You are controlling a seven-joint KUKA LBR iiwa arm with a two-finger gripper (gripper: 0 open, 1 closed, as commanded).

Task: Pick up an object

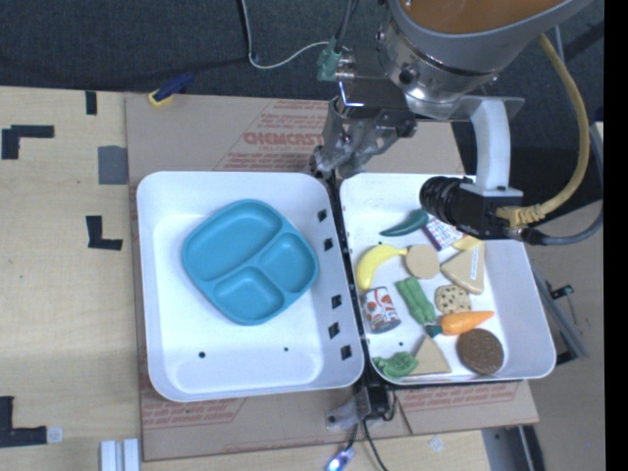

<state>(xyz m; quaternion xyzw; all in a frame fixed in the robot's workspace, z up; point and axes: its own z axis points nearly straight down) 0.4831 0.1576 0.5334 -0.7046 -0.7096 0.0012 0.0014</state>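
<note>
From above, the worktop (59, 263) carries two white bins: the left bin (167, 361) holds one blue three-part tray (250, 260), and the right bin (525, 341) holds a heap of toy food, among it one banana (376, 261), one carrot (464, 322), one brown round cookie (481, 350), one green pepper (404, 226) and one small can (382, 308). The gripper (339, 155) hangs at the far end of the wall between the bins, its tips too dark and crowded to tell their state, while the arm (471, 18) is cut off at the top edge and hides the right bin's far corner.

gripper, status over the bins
Gripper above bins' far junction, nothing held. Banana in right bin, untouched. Blue tray in left bin.
</note>
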